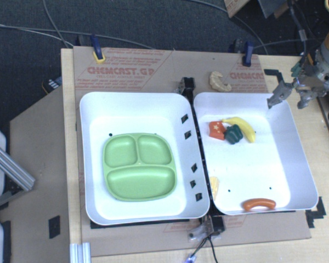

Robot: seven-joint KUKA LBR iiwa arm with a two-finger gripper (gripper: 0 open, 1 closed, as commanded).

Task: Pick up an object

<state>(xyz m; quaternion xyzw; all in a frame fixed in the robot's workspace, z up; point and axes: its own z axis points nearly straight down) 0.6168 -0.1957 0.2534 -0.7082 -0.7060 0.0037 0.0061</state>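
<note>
Over the right bin's (296, 163) far corner your gripper (289, 96) hangs spread open, gripping nothing. Nothing's picked yet: banana (243, 127), red block (216, 129), green piece (234, 134) sit clustered below-left; descent and grasp remain.

Divided plate (139, 166) in left bin (90, 147); banana (242, 127), sausage (259, 204) in right bin (296, 163)
</note>
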